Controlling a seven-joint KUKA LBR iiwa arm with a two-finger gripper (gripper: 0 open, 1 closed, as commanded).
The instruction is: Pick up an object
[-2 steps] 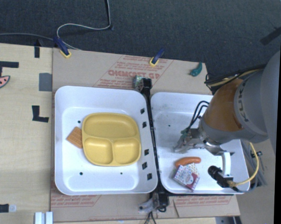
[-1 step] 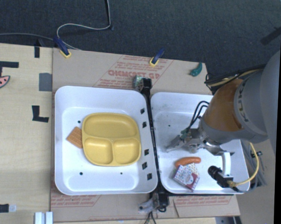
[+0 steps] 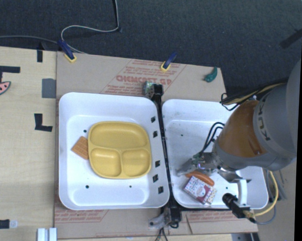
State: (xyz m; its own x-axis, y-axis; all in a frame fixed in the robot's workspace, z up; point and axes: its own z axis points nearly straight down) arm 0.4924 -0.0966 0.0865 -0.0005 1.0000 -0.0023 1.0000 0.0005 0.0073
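My gripper (image 3: 193, 167) is low in the right bin (image 3: 189, 111), near the bin's left-centre floor. Just below it lies a small orange object (image 3: 202, 178), touching or nearly touching the gripper's tip. A red and white packet (image 3: 200, 190) rests against the orange object near the bin's front wall. The grey arm with its orange band (image 3: 242, 136) covers the bin's right half. I see nothing lifted off the bin floor.
The left bin (image 3: 65, 138) holds a yellow divided plate (image 3: 121, 148) with a flat brown piece (image 3: 80, 148) tucked under its left edge. A black ridge (image 3: 161, 143) separates the two bins. Both bins sit on cardboard (image 3: 108, 75) bearing yellow clips (image 3: 168, 63) and a small green item (image 3: 211, 74).
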